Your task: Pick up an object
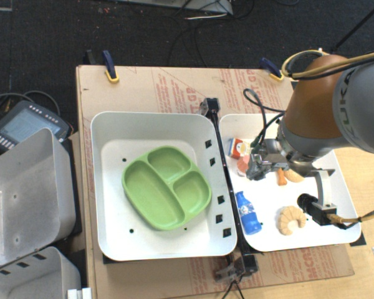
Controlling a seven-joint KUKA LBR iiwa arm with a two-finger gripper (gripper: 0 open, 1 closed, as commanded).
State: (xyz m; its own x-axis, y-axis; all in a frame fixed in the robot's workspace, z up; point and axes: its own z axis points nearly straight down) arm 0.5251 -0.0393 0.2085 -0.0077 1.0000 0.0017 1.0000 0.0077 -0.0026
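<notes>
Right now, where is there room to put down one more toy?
In the left bin, bare floor rings the green divided plate, widest along the left wall. The right bin is crowded: blue bottle, croissant, small carton and the pincer. Its far-right strip is bare.

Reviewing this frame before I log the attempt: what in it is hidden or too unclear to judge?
- Gripper: whether it grips anything is hidden by the arm's wrist above it in the camera view.
- Orange item: partly covered by the arm; its identity is unclear.
- Red and white packet: label too small to read.
- Blue bottle: label too small to read.
- Right bin: its far part is hidden by the arm.
</notes>
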